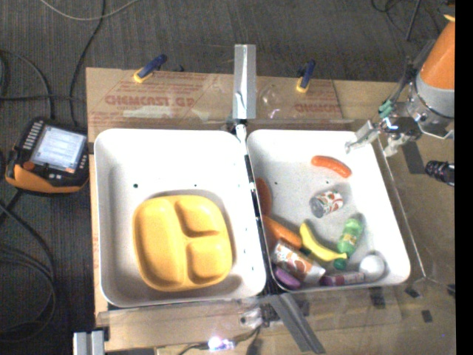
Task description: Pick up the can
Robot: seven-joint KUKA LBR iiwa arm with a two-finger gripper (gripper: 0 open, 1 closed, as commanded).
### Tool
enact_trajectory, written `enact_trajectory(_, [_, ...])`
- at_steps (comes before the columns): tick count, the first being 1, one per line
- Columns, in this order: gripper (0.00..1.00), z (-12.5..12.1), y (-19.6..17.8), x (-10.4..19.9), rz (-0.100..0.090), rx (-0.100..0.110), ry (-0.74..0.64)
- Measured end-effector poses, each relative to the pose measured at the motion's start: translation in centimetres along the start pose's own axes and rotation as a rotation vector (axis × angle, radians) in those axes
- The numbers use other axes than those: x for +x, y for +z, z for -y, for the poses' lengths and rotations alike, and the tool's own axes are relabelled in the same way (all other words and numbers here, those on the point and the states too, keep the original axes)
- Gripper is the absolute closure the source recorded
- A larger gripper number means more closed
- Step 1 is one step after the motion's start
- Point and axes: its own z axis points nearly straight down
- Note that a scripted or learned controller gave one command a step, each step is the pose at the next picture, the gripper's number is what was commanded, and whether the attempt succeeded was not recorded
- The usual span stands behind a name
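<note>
Arm cut off at the right edge, orange band partly out of frame. Gripper (367, 135) small and blurry over right bin's (295, 140) far right corner; nothing visibly held. Can (327, 202) lies mid-bin, on its side. Sausage (330, 166) nearer the far rim. Near rim is a jumble: banana (319, 245), green bottle (349, 235), carrot (282, 231), others unclear. Left bin (111, 198) holds yellow divided tray (185, 240).

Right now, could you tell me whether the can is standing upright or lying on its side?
Lying on its side: the can rests in the right bin, its round end facing the camera's lower left.
</note>
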Motion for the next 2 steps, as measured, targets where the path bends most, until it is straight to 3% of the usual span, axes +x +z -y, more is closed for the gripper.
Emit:
enact_trajectory(1, [0.00, 1.7, 11.9, 1.2, 0.003, 0.002, 0.113])
enact_trajectory(2, [0.00, 2.6, 14.5, 4.7, 0.010, -0.010, 0.114])
